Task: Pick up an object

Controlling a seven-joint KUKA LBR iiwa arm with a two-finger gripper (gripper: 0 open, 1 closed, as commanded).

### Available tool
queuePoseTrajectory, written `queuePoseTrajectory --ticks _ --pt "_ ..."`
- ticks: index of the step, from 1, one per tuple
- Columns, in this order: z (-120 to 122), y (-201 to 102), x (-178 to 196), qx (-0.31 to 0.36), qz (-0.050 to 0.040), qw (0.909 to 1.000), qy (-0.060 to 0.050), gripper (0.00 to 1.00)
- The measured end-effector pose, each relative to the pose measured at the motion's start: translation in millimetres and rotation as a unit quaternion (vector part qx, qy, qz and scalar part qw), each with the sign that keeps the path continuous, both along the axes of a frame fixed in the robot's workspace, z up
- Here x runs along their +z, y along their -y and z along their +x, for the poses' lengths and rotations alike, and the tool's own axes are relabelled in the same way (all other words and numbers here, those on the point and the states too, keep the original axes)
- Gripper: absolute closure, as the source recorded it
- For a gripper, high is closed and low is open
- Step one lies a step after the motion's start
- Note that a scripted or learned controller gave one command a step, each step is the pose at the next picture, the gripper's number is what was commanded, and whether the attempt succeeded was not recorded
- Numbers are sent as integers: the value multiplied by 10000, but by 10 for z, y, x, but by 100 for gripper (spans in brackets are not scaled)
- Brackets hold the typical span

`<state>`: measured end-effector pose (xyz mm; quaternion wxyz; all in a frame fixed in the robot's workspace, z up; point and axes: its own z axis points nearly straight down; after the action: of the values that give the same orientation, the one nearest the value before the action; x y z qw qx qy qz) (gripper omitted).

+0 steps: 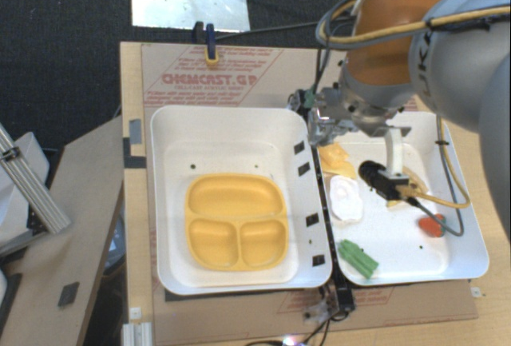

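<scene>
My gripper (318,125) hangs over the far left corner of the right bin (463,256), close to the divider between the bins. Just below it lies a pale yellow soft object (338,161). A white crumpled object (345,199) rests in front of that one. A green block (357,258) sits near the bin's front left corner. A small red-orange object (431,226) lies toward the right side. The wrist and orange band hide the back of this bin.
The left bin (172,176) holds a yellow divided tray (236,220) in its middle. A cardboard sheet (207,73) lies under both bins. Black clips (310,192) line the ridge where the bins meet.
</scene>
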<state>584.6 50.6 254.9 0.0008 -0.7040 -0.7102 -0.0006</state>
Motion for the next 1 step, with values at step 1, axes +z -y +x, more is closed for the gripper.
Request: queuePoseTrajectory --ticks 1 --pt "-172 -509 -135 4 3 10000 -5 100"
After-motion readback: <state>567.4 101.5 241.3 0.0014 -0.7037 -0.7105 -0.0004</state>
